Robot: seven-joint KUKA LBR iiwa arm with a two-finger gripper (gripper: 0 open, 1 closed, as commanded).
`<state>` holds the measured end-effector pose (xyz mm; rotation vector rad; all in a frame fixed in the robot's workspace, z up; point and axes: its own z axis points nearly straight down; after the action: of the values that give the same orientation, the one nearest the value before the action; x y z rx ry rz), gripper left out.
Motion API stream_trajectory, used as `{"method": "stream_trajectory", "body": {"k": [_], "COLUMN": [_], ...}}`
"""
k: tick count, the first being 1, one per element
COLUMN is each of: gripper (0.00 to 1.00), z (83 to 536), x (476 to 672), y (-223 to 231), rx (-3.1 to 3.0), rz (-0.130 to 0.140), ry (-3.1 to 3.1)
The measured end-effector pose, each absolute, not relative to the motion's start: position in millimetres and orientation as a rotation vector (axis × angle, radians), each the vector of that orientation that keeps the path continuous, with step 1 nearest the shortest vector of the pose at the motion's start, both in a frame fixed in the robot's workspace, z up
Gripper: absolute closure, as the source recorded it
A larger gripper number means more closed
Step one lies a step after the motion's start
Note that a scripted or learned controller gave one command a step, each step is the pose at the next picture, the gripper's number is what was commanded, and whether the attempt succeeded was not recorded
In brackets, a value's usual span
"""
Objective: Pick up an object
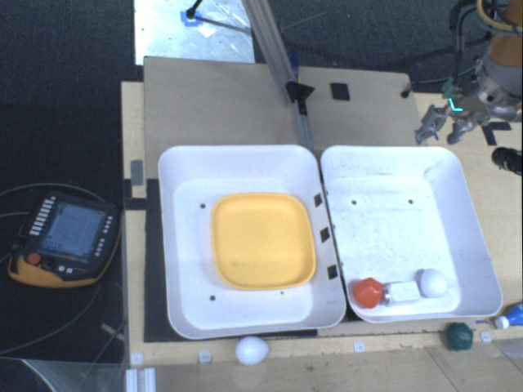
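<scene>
A yellow square plate (264,240) lies in the left white bin (184,178). In the right white bin (458,186), near its front edge, lie a red-orange ball (368,293), a small white block (403,291) and a white ball (432,282) in a row. My gripper (444,128) hangs at the upper right, above the far right corner of the right bin. Its two fingers are spread apart with nothing between them. It is well away from the objects at the bin's front.
A white egg-shaped object (252,349) and a dark green ball (459,336) lie on the bench in front of the bins. A teach pendant (64,241) sits at the left. A slanted metal bar (274,43) ends at a clamp behind the bins.
</scene>
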<state>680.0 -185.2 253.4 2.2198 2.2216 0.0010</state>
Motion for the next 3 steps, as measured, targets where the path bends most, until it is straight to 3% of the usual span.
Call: {"method": "stream_trajectory", "body": {"k": [1,3], "gripper": [0.0,0.0], "z": [253.4,169.1], "x": [680.0,676.6], "y": [-185.2,-182.9], "rx": [2.22,2.222], "rz": [0.001,-0.002], "ry": [2.222,2.224]}}
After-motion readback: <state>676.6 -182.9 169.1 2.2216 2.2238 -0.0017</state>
